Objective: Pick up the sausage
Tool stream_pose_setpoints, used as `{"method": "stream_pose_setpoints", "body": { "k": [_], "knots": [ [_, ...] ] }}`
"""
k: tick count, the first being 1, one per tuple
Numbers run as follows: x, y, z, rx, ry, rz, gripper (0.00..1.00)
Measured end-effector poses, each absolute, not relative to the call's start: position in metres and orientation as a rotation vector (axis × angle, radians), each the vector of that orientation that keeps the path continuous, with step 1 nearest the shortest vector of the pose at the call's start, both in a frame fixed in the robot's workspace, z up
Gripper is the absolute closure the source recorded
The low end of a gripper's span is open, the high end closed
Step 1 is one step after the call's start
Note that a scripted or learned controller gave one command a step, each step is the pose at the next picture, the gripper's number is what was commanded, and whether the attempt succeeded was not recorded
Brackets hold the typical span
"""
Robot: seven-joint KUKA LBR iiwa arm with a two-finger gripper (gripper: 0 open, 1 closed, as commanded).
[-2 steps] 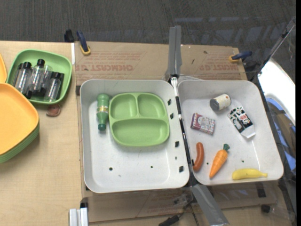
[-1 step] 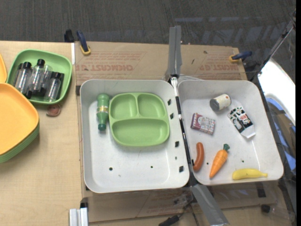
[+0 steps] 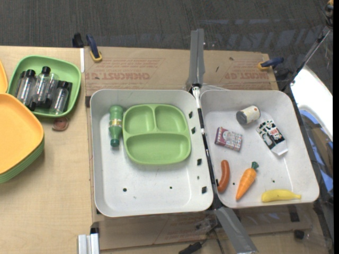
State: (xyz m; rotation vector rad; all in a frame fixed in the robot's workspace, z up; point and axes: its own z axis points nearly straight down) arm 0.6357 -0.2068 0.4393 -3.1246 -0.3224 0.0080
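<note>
Cardboard-covered bench carries 2 shallow white bins; the right white bin (image 3: 296,120) holds the small reddish-brown sausage (image 3: 224,175), lying lengthwise near its left wall just beside the orange toy carrot (image 3: 246,182), probably scattered as loose picking targets. I cannot tell the gripper's state.

Sausage (image 3: 224,174) lies against the right bin's (image 3: 302,142) left wall, lower centre of frame; carrot (image 3: 246,181) just beside it on the right. Open floor above it, below the small box (image 3: 228,139).

orange plates (image 3: 18,136) cut off left
</note>
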Motion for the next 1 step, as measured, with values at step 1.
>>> {"method": "stream_pose_setpoints", "body": {
  "k": [1],
  "knots": [
    [0.6494, -0.2027, 0.4393, -3.125, -0.322, 0.006, 1.0]
  ]
}}
